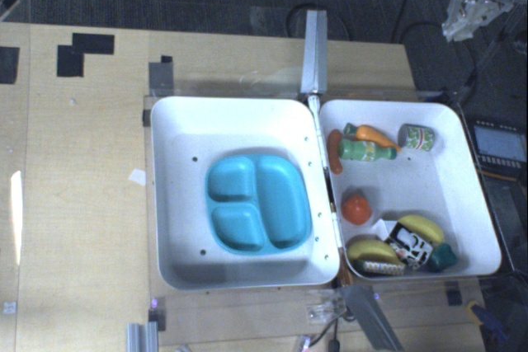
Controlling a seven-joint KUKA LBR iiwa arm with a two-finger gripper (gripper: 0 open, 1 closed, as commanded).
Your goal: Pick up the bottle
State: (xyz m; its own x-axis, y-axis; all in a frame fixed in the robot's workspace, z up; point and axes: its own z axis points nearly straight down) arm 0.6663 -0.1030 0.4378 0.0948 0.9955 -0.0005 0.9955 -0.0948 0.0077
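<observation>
Start at the left: the left bin [165, 177] carries a blue divided tray [257, 204] lying flat in its middle, three compartments, nothing to do with your job.

Move across the divider into the right bin [462, 202], and here's your target. The bottle [365, 151], green, lies on its side near the bin's far left corner, its neck pointing right. A carrot [373, 134] lies just behind it, touching or nearly so, and a thin reddish piece [333, 152] sits at its left end against the bin wall. Just right of the bottle's neck, a small can [417, 137] lies tipped over. Nearer you, a tomato [356, 208], then two bananas [394, 241] with a black-and-white carton [409, 243] and a teal object [443, 257] piled in the near corner.

Far right and high up, the gripper [469, 12] hangs above the floor beyond the bench, well apart from the bottle. It's too blurred to say how wide it's set, so you cannot tell.

Your approach, as I judge it: come down over the bottle's body, jaws across its short width, keeping the rear finger off the carrot. Expect it to roll.

The bottle's and can's labels are too small to read.
</observation>
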